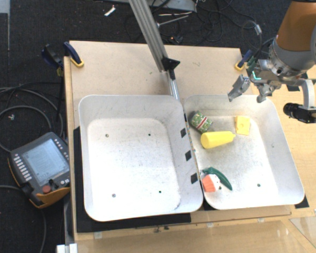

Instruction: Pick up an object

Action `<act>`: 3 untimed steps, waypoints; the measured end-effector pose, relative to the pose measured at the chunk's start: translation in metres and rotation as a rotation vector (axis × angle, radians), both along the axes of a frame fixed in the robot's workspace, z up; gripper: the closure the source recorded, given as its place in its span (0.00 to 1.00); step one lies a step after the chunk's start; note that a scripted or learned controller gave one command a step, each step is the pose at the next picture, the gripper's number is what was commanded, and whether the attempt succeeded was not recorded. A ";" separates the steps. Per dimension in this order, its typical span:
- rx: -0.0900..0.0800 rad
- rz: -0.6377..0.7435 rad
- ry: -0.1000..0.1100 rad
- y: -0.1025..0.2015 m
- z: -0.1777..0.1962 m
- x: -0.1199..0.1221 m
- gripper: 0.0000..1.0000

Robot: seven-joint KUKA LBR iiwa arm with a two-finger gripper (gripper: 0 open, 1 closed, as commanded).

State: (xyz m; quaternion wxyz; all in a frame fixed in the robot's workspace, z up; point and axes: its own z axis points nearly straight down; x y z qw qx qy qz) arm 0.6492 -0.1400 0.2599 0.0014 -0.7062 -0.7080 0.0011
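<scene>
From the camera view, the grey arm with its orange band is reaching in from the right, and the hand (250, 90) is hanging above the far edge of the right bin (284, 167), its two fingers spread apart with nothing between them. Below the hand and a little toward the near side, a small yellow block (243, 125) is lying on the bin floor. Just left of that block a longer yellow piece (217, 139) is lying on its side — the two are close, though whether they are touching is hard to tell. Further left of the hand's line, near the wall shared by the bins, a green and white patterned object (201, 122) is sitting; its printing is too small to read. Well toward the near side from the hand, an orange and white object with a green leafy part (215, 180) is resting by the same dividing wall. The left bin (95, 115) is lying far to the hand's left on the pale worktop (121, 67). Off the worktop, further left again, a handheld control pendant (41, 165) with a grey screen is lying on the dark floor — no writing on it is legible.
</scene>
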 end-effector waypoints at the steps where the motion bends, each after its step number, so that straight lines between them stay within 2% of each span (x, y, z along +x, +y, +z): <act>1: -0.001 0.001 -0.003 0.000 0.002 0.001 0.00; 2: -0.001 -0.004 0.000 -0.003 -0.043 -0.005 0.00; 3: 0.000 -0.004 0.002 -0.009 -0.105 -0.004 0.00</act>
